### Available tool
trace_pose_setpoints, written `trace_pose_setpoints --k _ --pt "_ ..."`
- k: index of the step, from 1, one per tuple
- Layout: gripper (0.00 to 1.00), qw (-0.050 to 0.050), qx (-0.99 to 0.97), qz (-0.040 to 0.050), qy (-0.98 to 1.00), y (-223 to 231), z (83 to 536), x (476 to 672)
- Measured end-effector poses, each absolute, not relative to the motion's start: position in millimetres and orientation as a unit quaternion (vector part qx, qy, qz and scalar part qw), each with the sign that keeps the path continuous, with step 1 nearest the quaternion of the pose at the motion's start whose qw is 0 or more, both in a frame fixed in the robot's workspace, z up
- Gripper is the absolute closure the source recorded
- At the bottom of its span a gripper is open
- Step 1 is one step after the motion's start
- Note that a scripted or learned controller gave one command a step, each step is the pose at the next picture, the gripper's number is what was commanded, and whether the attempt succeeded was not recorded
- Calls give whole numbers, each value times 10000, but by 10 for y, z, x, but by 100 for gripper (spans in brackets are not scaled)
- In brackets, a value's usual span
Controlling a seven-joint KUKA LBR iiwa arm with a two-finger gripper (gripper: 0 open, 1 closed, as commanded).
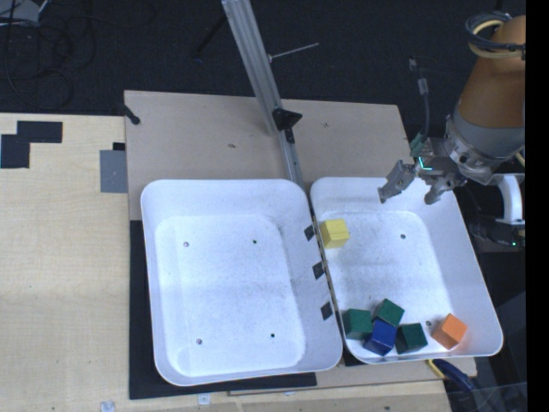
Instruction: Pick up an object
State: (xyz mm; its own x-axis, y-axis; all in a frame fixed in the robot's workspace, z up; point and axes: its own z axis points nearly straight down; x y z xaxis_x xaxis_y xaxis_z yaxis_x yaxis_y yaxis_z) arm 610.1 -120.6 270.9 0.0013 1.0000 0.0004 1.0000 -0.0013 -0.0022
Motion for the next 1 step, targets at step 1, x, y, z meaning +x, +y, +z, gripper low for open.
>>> trace_pose_setpoints --k 1 --pt "100 9 -7079 5 -7063 -1216 2808 6101"
